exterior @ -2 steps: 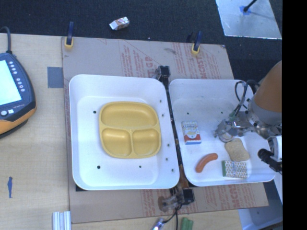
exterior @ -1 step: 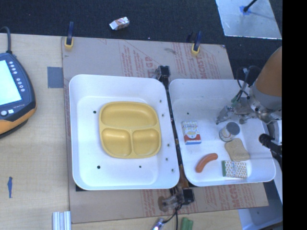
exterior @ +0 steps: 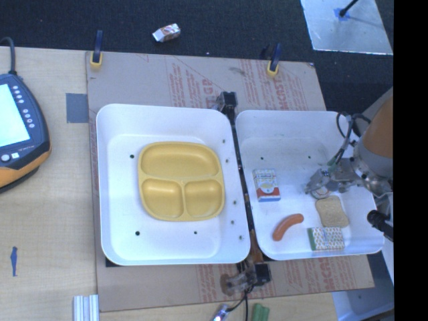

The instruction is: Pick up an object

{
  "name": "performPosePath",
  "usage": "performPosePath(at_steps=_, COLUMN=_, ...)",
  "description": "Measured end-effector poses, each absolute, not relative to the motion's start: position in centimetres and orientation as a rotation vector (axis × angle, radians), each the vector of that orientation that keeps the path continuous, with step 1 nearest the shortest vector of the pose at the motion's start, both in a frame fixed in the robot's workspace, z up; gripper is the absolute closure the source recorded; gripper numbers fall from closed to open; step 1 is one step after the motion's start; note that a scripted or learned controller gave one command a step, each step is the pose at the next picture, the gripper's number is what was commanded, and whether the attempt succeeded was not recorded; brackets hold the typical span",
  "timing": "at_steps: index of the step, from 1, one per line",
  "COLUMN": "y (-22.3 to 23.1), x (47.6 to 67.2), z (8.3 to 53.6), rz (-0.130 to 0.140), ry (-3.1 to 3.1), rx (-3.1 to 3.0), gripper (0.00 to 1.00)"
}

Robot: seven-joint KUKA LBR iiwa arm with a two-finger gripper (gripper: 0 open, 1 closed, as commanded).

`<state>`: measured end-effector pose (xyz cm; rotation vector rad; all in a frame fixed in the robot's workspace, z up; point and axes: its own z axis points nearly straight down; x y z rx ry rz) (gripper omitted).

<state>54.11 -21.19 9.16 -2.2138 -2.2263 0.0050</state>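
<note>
Bread slice (exterior: 332,212) just below tool (exterior: 322,184)

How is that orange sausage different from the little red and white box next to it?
The sausage is orange, rounded and curved, lying at a slant. The box is flat and rectangular, with a red and white printed face, and lies farther from the bin's front edge. Both rest loose in the right bin, apart from each other.

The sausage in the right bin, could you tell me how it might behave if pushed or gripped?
The sausage looks rounded and curved, so it may roll or pivot when nudged. Its smooth skin could slip. It lies apart from the other items.
</note>
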Motion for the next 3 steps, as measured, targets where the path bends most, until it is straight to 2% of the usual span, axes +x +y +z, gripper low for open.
performPosePath(at_steps=1, y=-21.3, x=54.1, z=10.2, rz=0.008, ry=-2.229, rx=-2.211, gripper=1.0)
performPosePath(at_steps=2, y=-11.8, x=58.2, z=18.9, rz=0.0, ry=-2.225, rx=-2.215, gripper=1.0)
performPosePath(at_steps=3, y=-5.7, x=61.5, z=19.5, rz=0.001, ry=-2.223, rx=-2.217, gripper=1.0)
